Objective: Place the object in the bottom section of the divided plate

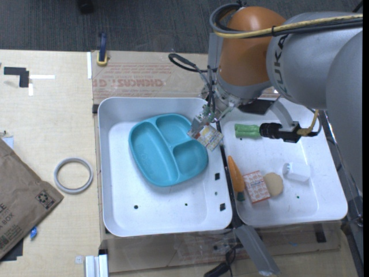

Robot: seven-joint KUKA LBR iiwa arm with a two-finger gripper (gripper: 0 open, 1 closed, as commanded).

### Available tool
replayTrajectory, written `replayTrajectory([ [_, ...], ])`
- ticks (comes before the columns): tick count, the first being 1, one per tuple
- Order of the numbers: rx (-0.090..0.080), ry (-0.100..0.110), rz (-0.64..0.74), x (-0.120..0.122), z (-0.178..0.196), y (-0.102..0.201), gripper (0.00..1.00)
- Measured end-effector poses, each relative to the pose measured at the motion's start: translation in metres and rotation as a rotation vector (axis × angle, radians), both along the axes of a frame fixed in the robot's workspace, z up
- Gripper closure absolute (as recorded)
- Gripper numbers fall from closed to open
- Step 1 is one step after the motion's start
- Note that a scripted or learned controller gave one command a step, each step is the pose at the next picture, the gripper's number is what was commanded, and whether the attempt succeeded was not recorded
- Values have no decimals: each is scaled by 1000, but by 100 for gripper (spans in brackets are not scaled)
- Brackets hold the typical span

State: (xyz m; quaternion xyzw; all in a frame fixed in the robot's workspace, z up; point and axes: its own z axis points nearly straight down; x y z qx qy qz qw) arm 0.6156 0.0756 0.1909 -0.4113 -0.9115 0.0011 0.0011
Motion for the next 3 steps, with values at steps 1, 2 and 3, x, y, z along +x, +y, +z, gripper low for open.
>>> replayTrajectory([
  [1,0,2,57,-39,-52,57,100],
  [2,0,-2,268,-35,-11,124,100],
  [3,2,0,552,-59,-85,85,100],
])
